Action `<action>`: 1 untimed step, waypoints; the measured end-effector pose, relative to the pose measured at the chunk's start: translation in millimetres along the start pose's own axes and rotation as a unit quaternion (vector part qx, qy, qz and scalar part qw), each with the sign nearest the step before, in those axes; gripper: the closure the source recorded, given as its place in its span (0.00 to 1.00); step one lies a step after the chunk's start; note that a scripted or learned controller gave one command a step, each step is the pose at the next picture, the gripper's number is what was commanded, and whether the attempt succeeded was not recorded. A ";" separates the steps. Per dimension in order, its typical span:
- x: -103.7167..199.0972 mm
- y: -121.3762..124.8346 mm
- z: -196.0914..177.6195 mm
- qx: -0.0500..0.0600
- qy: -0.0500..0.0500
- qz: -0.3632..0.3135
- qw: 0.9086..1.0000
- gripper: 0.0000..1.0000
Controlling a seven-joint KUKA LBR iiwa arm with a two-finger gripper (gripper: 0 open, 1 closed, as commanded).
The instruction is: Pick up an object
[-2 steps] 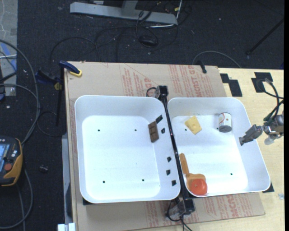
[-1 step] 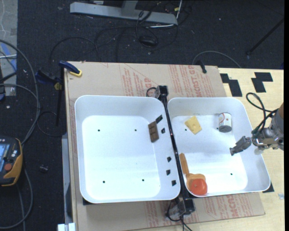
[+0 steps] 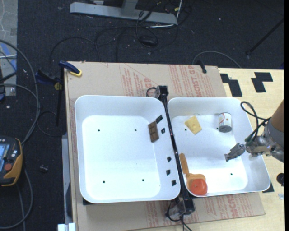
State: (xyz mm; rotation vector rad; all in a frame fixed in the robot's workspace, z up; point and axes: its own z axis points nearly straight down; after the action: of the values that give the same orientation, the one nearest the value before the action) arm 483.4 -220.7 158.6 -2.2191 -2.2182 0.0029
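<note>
floor [image 3: 40, 31]: dark carpet, flecked with light specks | cables [image 3: 113, 36]: black, looping on floor behind desk | desk [image 3: 117, 79]: brown cardboard top with red print | metal bar [image 3: 122, 12]: grey, on floor beyond desk | clamp [image 3: 70, 68]: blue-yellow, at desk's far left corner | pendant [image 3: 10, 160]: orange-black, on floor left of desk

Bins [image 3: 118, 108]: white | wedge [image 3: 193, 125]: pale yellow | ball [image 3: 197, 185]: red-orange | can [image 3: 224, 122]: silver, red-marked | block [image 3: 153, 132]: brown | bench [image 3: 117, 79]: tan, red lettering
</note>
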 end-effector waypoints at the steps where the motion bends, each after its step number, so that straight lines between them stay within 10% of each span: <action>1: 1.5 1.4 62.8 0.001 0.000 0.000 1.000 0.00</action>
State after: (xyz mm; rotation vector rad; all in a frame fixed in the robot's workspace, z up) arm 484.5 -219.1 95.8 -2.2174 -2.2176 0.0038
